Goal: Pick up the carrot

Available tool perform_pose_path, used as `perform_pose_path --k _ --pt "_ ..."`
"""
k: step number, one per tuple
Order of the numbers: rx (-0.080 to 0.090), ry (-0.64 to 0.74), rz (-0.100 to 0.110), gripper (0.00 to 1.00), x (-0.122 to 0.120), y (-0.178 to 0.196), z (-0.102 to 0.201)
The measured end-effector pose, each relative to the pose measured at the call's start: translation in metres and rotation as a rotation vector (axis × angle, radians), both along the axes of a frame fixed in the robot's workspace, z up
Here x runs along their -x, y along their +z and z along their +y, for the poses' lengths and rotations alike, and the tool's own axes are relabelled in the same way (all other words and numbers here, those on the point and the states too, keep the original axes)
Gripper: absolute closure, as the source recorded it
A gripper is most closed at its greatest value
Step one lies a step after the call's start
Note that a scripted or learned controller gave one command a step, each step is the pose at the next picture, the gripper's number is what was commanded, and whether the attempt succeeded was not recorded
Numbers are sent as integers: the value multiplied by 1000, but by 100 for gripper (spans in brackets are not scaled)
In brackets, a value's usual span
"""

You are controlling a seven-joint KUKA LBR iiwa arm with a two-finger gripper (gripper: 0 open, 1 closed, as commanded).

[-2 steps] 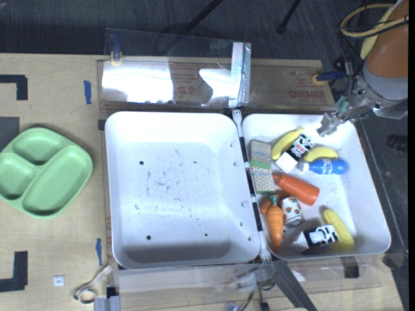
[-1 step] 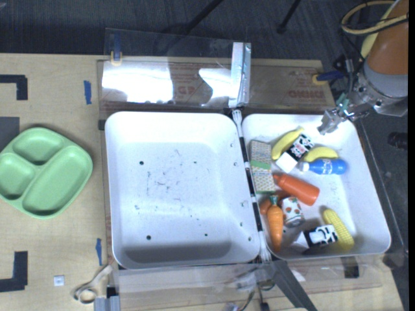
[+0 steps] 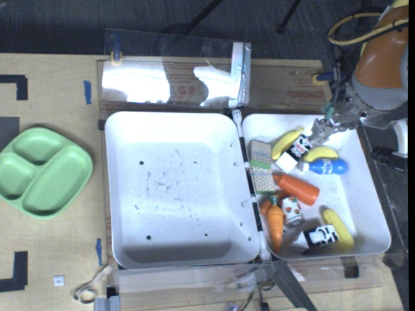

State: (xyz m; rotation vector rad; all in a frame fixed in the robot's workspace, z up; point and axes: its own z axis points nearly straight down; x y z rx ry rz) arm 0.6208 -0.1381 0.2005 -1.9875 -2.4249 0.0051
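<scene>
Looking down on the counter [image 3: 58,83], we see two white bins side by side. Our arm [image 3: 382,63] reaches in from the right, and its gripper [image 3: 322,128] hangs over the far part of the right bin [image 3: 373,193], above a banana [image 3: 286,142] and just beside a small black-and-white toy [image 3: 299,149]. We cannot tell how its fingers stand at this angle.

The carrot [image 3: 275,224] lies at the near left of the right bin, close against the wall shared with the left bin [image 3: 175,180], well apart from the gripper. Beside it we see a small can [image 3: 292,210], with an orange bottle [image 3: 298,187] above it and a corn cob [image 3: 338,227] to its right. A blue bottle [image 3: 327,167] and a second banana [image 3: 321,153] lie near the gripper. A green divided plate [image 3: 42,171] rests on the counter at far left.
</scene>
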Motion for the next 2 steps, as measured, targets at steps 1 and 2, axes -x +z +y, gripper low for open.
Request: perform_pose_path --k 1,2 --pt "-1 93 -2 100 33 -100 -13" --pt "0 92 -3 0 33 -100 -13"
